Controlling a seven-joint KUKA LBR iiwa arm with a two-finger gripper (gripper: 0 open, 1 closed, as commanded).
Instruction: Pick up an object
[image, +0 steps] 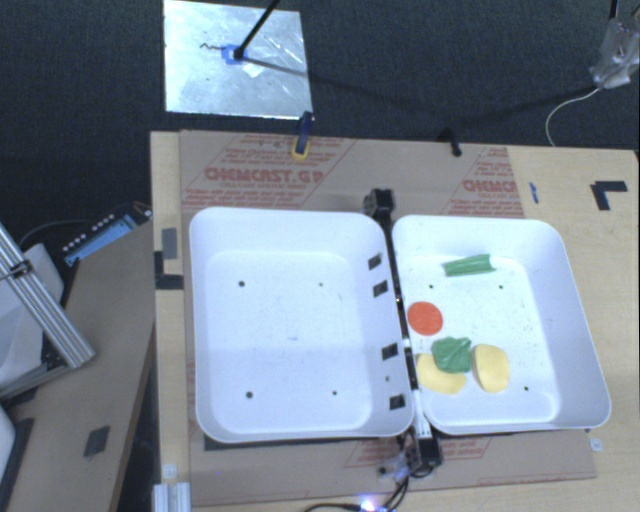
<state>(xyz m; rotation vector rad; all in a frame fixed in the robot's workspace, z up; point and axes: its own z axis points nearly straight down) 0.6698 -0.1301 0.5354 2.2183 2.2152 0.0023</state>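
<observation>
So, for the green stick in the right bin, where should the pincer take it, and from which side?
Probably from above, at the middle of the green stick. It lies flat and apart from the other things, long axis running left to right, so closing across its narrow width looks easiest. The right bin wall is not near it.

right bin (560, 260) holds green strip (468, 265), orange disc (425, 319), two yellow pieces (490, 367).

A robotics lab: white bins (290, 225) on a taped cardboard-covered bench (420, 165), loose cables (400, 100).
</observation>
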